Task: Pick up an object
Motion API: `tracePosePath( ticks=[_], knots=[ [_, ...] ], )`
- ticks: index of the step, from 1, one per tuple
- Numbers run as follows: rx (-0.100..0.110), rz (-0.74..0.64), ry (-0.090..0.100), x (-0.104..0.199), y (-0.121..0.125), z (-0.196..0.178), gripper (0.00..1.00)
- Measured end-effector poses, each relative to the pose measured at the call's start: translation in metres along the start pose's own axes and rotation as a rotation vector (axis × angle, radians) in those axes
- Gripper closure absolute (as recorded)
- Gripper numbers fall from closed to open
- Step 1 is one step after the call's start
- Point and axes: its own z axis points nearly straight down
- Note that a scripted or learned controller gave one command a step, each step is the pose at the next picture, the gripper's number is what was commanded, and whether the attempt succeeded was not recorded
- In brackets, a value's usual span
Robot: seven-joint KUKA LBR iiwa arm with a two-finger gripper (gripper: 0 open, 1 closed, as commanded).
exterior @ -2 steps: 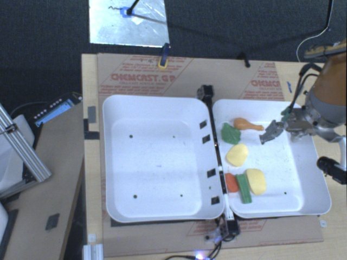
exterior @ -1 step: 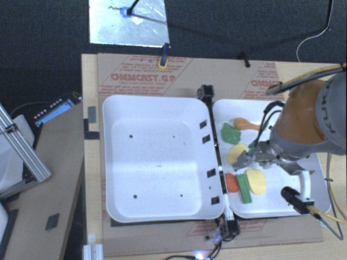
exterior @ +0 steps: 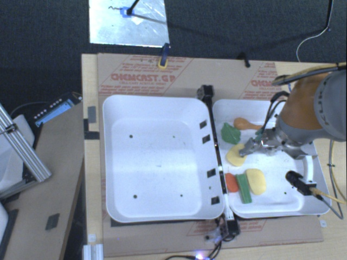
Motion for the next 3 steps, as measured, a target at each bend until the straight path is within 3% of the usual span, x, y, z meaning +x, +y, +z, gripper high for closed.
tracePosePath(
  ticks=[1,2,3],
  knots=[
    [0.028,-0.004,0.001,0.048,0.094,-0.001,0.00],
    [0.027,-0.001,0.005,0.046,0.091,-0.009,1.00],
    [-0.009,-0.010,0.004,0.096,0.103,-0.128,1.00]
  ],
)
